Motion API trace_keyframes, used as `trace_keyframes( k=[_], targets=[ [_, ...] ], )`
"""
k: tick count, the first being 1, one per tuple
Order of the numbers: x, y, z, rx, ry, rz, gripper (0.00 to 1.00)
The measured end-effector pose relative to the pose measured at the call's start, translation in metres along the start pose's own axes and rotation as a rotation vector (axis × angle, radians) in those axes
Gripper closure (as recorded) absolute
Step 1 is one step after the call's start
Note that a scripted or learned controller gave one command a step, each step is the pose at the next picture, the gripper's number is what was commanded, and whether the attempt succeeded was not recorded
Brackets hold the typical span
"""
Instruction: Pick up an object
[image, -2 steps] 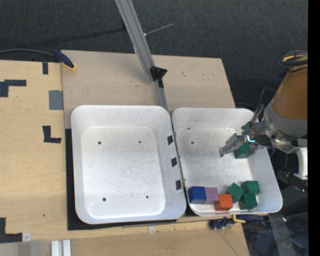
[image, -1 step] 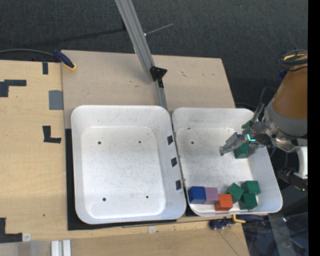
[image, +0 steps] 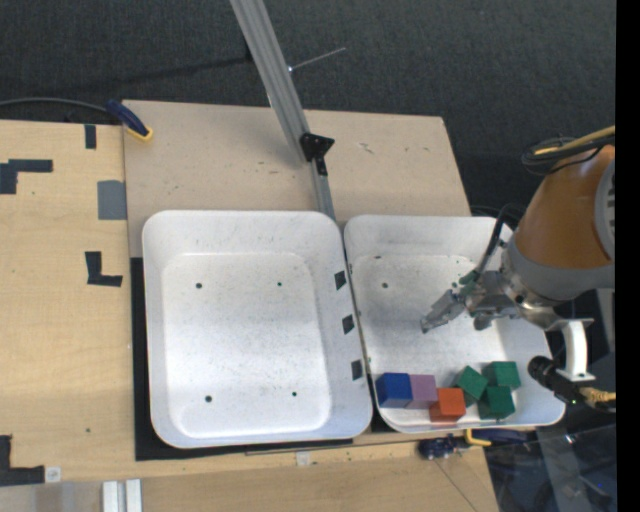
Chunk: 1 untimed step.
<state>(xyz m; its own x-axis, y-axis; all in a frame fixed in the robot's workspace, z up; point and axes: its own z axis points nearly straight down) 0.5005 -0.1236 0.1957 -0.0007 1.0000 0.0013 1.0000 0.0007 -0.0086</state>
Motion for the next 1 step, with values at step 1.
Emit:
trace_keyframes(
  k=[1],
  targets=[
    [-0.0035,0.0082,0.0548,-0.001,0.000,0.000,0.00]
  ],
)
